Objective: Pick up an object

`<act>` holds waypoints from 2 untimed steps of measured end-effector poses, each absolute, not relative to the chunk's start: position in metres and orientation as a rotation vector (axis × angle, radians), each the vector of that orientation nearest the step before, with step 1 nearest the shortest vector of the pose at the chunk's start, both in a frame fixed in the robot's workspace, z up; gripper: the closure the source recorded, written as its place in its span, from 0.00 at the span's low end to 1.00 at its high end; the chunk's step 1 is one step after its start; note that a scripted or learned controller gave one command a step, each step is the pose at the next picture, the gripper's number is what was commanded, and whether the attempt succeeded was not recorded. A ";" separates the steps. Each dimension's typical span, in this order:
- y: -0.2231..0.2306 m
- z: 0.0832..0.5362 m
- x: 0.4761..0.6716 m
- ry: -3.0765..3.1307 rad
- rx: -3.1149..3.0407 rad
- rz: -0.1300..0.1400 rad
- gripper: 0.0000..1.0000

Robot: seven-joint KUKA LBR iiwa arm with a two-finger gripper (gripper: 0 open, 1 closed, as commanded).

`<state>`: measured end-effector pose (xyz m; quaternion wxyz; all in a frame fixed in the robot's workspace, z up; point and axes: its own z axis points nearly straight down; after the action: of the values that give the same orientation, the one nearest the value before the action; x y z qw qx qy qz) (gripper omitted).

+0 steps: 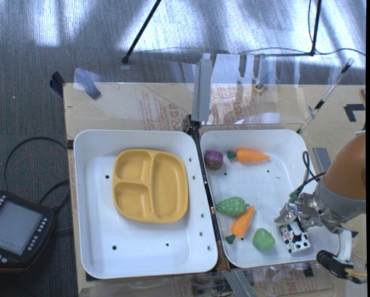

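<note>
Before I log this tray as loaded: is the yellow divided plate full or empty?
Empty. The yellow plate in the left bin shows bare compartments; the toy vegetables lie in the right bin.

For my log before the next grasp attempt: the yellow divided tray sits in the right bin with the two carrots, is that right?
Not quite. In the camera view the yellow divided tray sits in the left bin, alone. The two carrots lie in the right bin, where the gripper is.

A robotics lab: teach pendant (cabled), tripod legs.
</note>
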<state>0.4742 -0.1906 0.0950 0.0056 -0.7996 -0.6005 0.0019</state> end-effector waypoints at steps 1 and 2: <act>-0.191 0.193 0.554 -1.776 -2.591 0.001 1.00; -0.193 0.270 0.560 -1.821 -2.561 -0.002 1.00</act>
<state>0.5600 -0.1933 0.2701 -0.0007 -0.8150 -0.5795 -0.0007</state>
